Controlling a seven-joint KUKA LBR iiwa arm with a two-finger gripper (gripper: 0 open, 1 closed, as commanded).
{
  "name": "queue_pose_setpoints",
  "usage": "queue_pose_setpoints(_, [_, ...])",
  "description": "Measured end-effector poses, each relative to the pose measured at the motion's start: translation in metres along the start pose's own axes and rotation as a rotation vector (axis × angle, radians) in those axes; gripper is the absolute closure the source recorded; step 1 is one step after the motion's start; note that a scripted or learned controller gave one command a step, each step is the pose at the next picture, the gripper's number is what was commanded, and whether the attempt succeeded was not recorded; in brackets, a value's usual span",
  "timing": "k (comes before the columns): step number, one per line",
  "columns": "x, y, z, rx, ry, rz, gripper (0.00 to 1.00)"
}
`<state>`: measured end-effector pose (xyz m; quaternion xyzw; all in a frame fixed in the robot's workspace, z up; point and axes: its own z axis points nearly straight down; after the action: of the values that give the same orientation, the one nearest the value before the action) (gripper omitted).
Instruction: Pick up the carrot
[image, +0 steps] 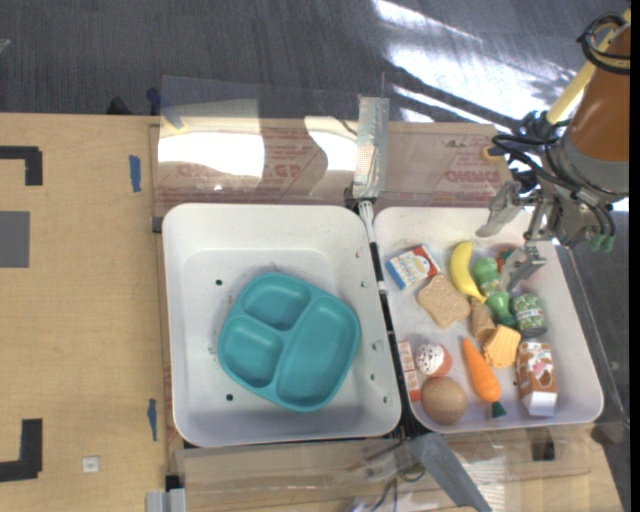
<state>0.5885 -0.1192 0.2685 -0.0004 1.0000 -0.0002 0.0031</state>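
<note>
The carrot (482, 371) is orange with a green stub at its near end. It lies in the right bin (585, 330) near the front, between a brown round item (444, 398) and a juice carton (537, 378). My gripper (518, 236) hangs over the bin's far right corner, well behind the carrot. It is open, its two fingers spread, and nothing sits between them. One fingertip (533, 250) hovers just above the green vegetables (489, 276).
A banana (461, 268), bread slice (444, 300), small milk carton (412, 266), cheese wedge (502, 346), green vegetable (528, 312) and a red-and-white pack (428, 358) crowd the right bin. The left bin (190, 250) holds a teal divided tray (290, 340).
</note>
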Motion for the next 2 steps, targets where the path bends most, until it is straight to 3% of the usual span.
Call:
queue_pose_setpoints(1, [0.049,0.021,0.165,0.001,-0.005,-0.061,0.00])
queue_pose_setpoints(2, [0.096,-0.023,0.178,0.002,-0.008,-0.259,0.00])
